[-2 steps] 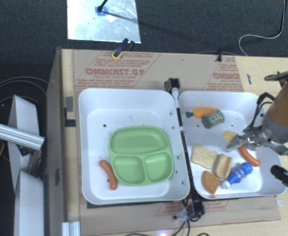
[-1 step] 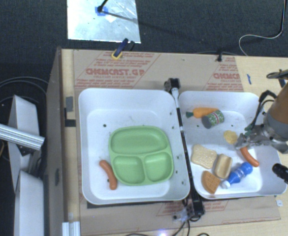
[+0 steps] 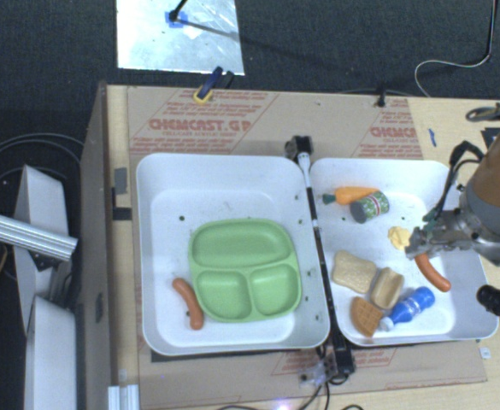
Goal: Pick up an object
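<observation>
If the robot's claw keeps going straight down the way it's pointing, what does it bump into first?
Probably the red sausage in the right bin. The gripper points down just above its upper end, with a small yellow piece beside it. Depth is hard to judge from this slanted view.

red "CHEMCAST GP" print, twice on brown board point(image 3: 232, 114)

Glossy green plastic tray point(image 3: 244, 268)

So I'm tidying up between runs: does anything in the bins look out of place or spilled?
Nothing spilled or damaged. One oddity: a sausage lies alone in the left bin beside the green tray, not in it, while the other food sits in the right bin.
</observation>
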